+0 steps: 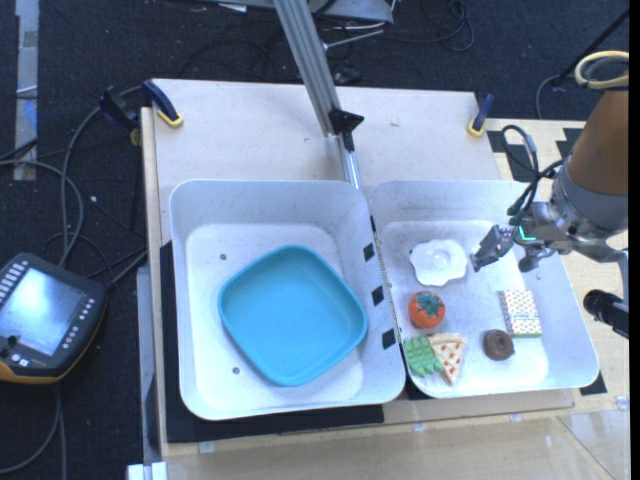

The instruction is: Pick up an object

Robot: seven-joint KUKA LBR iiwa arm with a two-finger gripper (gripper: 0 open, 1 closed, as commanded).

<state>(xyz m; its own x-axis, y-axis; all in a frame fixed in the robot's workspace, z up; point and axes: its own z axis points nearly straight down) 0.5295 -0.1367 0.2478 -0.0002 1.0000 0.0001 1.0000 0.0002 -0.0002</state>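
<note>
**Five small toys, one pair of jaws hanging between them**

Nothing sits in the gripper (508, 247) as far as I can see; whether its jaws are spread or closed I can't tell from this angle, the dark fingers blur together. It hangs over the right bin (565, 368), just right of the toy fried egg (438, 261) and up-bin from the patterned cracker block (520, 312). My worry is that it comes down in the bare gap between those two and closes on air. The egg is flat and would be hard to pinch. The tomato (427, 309), chocolate donut (498, 344) and pizza slice (440, 357) lie nearer the front edge, and the pizza is tucked against the bin wall, so a finger could strike it. The left bin (190, 218) holds a blue tray (290, 313), well apart on the counter (250, 128).
</note>
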